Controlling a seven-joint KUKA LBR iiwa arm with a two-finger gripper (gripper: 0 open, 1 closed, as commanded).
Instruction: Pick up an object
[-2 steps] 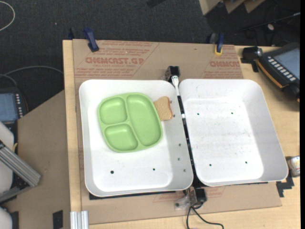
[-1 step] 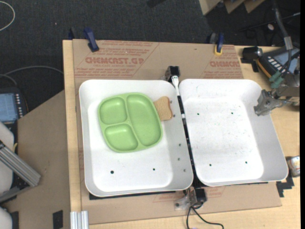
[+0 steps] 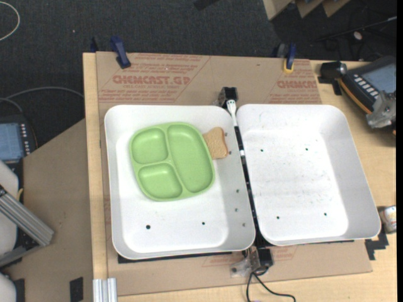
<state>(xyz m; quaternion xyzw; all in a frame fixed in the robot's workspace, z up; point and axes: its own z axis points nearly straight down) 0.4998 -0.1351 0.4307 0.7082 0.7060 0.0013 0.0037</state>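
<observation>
Two white bins are seen w/ green divided plate (image 3: 172, 161) in left bin (image 3: 132, 228); tan sponge-like piece (image 3: 216, 143) touches plate's right edge. Claw state can't be told.

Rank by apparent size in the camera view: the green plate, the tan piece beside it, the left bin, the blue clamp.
1. Left bin
2. Green plate
3. Tan piece
4. Blue clamp, only slightly smaller than the tan piece, and farther from the camera, so unsure.
</observation>
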